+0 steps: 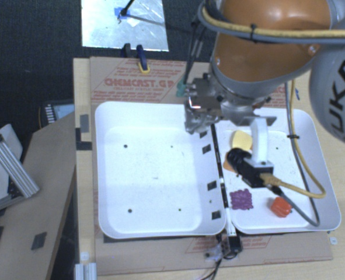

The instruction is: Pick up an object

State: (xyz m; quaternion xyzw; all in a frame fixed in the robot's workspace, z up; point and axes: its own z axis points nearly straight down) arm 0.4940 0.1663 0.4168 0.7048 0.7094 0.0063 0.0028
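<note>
Hand (199, 116) at far end of the divider (218, 174) between bins, grip state impossible to tell; yellow piece (240, 140) just beside, slightly toward its bin's near edge.

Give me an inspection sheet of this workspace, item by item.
Surface: left bin and right bin side by side on a cardboard sheet.
Job's things: yellow piece, purple piece and orange piece, all in the right bin.
Clutter: nothing seen.
Grippers: gripper over the bins' shared wall, near the far end.
Cables: thin wires at the bench's front edge.
Surroundings: foil sheet behind the bins; metal rail at the view's left.
</note>
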